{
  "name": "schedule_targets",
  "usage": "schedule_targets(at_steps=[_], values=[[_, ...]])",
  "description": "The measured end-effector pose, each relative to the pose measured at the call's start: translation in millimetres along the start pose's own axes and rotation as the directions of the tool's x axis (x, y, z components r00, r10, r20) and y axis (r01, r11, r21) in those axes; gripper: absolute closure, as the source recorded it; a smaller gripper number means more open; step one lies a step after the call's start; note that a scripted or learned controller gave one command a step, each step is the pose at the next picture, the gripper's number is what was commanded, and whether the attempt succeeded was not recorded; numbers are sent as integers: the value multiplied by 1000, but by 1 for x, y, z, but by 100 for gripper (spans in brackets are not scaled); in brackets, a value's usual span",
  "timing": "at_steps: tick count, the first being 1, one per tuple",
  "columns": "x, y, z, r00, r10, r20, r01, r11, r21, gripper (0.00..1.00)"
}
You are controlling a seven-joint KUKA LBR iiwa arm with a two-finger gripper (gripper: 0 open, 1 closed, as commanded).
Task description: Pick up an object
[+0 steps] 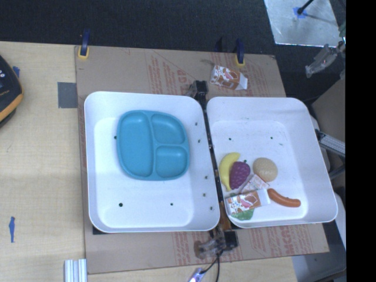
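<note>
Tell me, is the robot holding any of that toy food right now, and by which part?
Nothing looks held. The banana, grapes, sausage and packets all lie in the right bin, with the gripper far off at the upper right.

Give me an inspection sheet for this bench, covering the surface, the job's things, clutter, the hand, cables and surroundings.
Surface: wooden bench with a cardboard sheet under two white bins, left bin and right bin.
Job's things: in the right bin's near-left corner, a banana, grapes, a round bun, a sausage and two snack packets, bunched together.
Clutter: blue divided plate in the left bin; another packet on the cardboard behind the bins.
Hand: nothing seen for certain.
Cables: a wire near the front clamp.
Surroundings: dark floor; yellow and black device at the left edge.
</note>
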State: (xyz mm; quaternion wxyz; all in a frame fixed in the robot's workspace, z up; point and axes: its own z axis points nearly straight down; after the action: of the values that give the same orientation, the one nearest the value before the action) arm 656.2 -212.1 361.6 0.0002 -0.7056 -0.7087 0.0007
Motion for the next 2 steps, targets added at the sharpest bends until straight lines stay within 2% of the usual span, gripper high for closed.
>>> schedule_targets(at_steps=[1, 2], values=[[4, 0, -72, 1000, 0, 0, 0, 1000, 1, 0], [1, -43, 148, 1000, 0, 0, 0, 1000, 4, 0]])
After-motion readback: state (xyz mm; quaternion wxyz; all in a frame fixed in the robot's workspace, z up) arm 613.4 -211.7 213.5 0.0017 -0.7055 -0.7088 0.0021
